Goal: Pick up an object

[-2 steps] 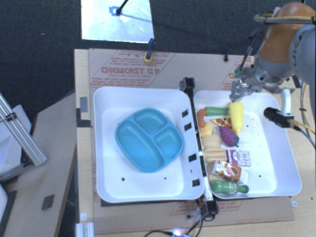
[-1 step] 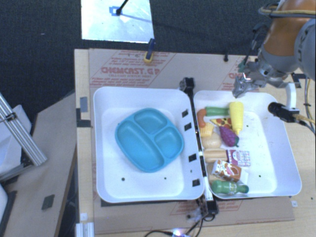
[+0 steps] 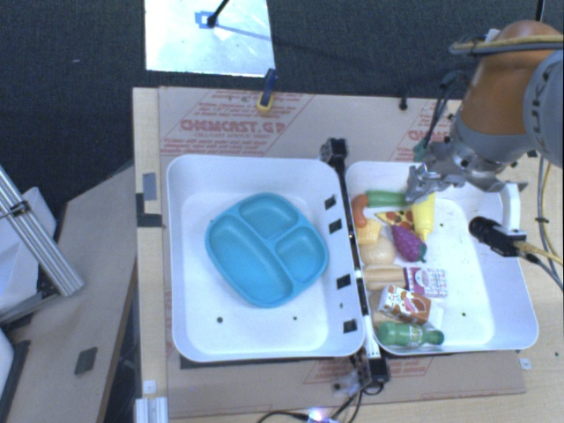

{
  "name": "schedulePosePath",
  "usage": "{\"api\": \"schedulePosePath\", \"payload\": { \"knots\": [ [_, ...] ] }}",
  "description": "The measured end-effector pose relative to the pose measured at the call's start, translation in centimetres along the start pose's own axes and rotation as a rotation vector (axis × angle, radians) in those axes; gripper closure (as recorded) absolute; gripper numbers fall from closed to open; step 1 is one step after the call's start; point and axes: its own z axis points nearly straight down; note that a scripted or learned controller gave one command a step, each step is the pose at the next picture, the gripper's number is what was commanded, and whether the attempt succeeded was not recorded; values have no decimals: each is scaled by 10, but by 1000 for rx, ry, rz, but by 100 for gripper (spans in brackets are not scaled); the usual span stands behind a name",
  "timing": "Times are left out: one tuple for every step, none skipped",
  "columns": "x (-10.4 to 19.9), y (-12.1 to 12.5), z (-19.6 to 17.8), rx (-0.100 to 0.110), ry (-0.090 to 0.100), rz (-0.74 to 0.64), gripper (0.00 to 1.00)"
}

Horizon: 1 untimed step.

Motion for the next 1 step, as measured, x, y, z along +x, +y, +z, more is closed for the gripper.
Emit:
{"api": "schedulePosePath", "payload": {
  "knots": [
    [31, -48, 11, 2, 0, 0, 100]
  ]
}}
